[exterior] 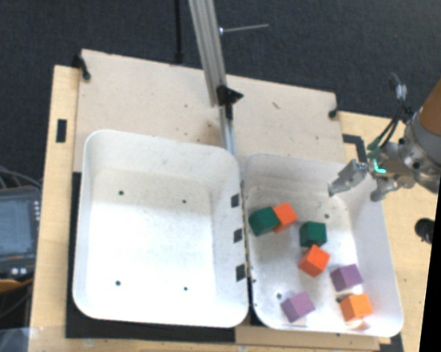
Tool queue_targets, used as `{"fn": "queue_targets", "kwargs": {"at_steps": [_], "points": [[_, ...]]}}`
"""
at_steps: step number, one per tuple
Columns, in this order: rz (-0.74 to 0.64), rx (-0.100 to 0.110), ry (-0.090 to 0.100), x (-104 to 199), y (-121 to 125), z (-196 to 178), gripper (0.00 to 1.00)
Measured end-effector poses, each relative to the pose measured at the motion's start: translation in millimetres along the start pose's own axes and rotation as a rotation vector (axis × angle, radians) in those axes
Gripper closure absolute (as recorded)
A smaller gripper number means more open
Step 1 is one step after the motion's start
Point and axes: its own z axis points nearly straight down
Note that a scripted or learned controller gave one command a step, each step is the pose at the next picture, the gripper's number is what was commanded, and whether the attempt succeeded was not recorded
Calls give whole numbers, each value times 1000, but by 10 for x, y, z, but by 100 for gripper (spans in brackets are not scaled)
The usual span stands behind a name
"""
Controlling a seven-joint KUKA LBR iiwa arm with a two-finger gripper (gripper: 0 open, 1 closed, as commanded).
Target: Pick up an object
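Jaws (362,180) apart, empty, above right bin (381,241) far rim. Approach step; next: descend over green cube (313,234), close.

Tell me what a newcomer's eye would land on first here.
The bright blocks scattered in the right bin stand out: a green block touching an orange block near its left wall, with more green, orange and purple ones toward the near right corner. Above that bin's far edge, the hand hangs open, holding nothing. The left bin is plain white.

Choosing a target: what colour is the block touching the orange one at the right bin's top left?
Green, camera view.
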Motion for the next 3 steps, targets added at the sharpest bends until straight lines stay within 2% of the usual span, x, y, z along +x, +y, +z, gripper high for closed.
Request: {"fn": "queue_targets", "kwargs": {"at_steps": [1,2,3], "points": [[-1,-4,-1,2,7,-21,0],[3,0,-2,-72,-73,465,0],[4,2,-1,-130,-10,1054,0]]}}
